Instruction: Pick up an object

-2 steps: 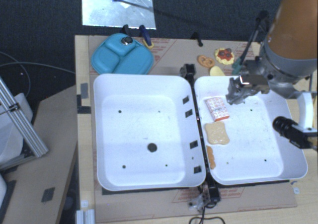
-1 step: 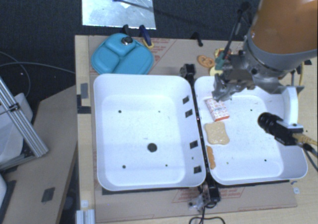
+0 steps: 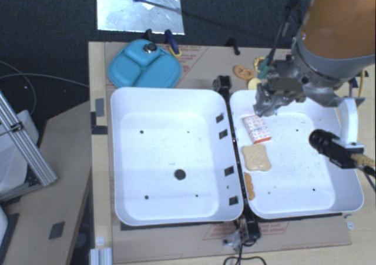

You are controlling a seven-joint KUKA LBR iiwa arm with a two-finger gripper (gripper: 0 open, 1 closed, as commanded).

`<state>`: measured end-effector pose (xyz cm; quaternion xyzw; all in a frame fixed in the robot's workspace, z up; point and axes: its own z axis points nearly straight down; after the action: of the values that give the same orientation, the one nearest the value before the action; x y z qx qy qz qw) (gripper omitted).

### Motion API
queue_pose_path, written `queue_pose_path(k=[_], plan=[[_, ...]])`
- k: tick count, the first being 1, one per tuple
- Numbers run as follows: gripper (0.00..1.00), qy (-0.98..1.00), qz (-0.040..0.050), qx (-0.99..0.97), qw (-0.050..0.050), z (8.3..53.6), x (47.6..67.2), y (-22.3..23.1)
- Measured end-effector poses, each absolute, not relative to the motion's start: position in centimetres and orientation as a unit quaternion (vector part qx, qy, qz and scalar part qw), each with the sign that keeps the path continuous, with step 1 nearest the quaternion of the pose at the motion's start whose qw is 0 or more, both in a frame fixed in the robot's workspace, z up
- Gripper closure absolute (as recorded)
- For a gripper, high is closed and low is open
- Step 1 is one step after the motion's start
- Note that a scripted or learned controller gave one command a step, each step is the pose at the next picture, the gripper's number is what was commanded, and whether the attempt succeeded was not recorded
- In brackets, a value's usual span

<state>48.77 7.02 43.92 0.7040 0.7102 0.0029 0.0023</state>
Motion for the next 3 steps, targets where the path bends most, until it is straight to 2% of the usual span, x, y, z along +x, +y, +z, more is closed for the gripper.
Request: queue_pose_path(k=[1,2,3], plan=[[1.00,0.707,0.0010,0.707,0.001,42.4,48.7,4.2],[1.00,0.709,0.0017,0.705,0.001,42.7,48.7,7.1],[1.00,0.707,0.0014,0.707,0.002,43.3,48.7,0.6]])
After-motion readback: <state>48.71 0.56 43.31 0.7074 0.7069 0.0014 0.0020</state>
